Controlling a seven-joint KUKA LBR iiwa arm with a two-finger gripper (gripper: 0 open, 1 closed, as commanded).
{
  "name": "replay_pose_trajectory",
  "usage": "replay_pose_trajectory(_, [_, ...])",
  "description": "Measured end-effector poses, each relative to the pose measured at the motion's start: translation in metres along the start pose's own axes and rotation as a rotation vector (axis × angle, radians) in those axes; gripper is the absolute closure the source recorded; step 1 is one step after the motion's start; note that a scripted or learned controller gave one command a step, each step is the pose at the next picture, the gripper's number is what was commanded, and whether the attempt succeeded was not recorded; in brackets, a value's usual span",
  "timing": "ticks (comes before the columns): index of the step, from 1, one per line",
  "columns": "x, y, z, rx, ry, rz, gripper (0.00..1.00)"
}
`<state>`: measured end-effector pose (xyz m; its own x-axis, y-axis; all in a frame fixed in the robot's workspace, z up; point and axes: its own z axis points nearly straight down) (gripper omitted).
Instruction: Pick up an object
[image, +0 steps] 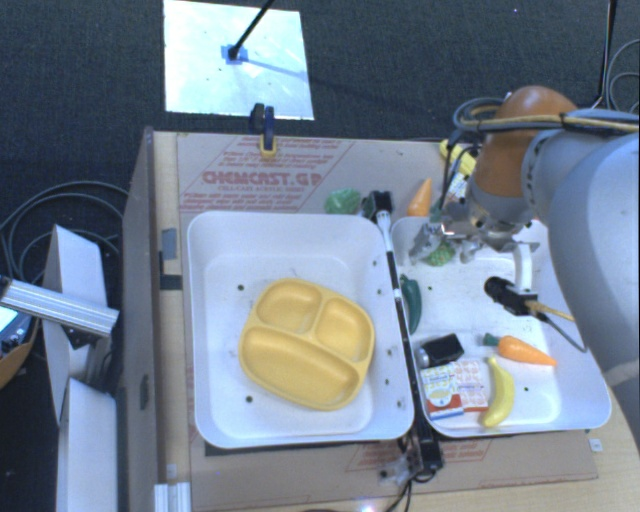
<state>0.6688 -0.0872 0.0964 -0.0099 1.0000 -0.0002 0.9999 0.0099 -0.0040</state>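
My gripper (447, 246) is low over the far left corner of the right bin (575, 400), open, its fingers standing on either side of a small green leafy thing (439, 254). It is not lifted. Nearer the front of that bin lie a carrot (524, 350), a yellow banana (499, 391), a red-and-white printed card (453, 387) and a small black block (440, 350). A dark green piece (411, 296) rests against the bin's left wall.
The left bin (215, 330) holds a yellow divided plate (306, 342). Behind the bins, on the cardboard, lie a green item (343, 202), an orange carrot-like piece (420, 197) and a black-and-white tool (381, 208). The grey arm covers the right bin's far right side.
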Motion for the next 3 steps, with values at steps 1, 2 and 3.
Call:
replay_pose_trajectory(1, [0.003, 0.0, 0.012, -0.006, -0.001, 0.005, 0.0])
replay_pose_trajectory(2, [0.001, 0.001, -0.026, -0.01, 0.0, 0.006, 0.0])
replay_pose_trajectory(3, [0.004, 0.0, 0.013, -0.005, -0.001, 0.004, 0.0])
